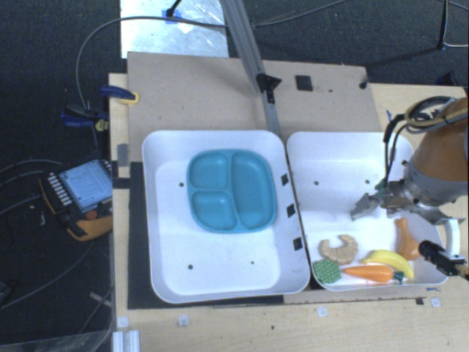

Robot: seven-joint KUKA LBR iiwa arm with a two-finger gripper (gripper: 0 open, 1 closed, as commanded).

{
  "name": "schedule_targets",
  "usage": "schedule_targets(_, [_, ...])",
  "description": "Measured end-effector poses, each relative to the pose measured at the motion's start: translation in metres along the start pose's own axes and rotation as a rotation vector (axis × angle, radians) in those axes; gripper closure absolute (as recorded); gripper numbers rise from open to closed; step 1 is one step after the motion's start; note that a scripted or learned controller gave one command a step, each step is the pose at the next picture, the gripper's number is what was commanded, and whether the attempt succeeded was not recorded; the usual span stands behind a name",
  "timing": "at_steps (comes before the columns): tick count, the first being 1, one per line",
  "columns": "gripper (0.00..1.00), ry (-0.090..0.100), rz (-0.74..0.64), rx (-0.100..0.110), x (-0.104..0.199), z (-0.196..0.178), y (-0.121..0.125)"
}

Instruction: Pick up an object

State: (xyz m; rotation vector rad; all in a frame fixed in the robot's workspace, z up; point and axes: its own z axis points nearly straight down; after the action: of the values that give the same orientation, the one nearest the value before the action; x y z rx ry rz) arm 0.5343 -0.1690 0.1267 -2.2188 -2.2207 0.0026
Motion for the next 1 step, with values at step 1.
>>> schedule_targets(1, [1.0, -0.002, -0.001, -0.006, -0.0004, -0.0141, 0.0018])
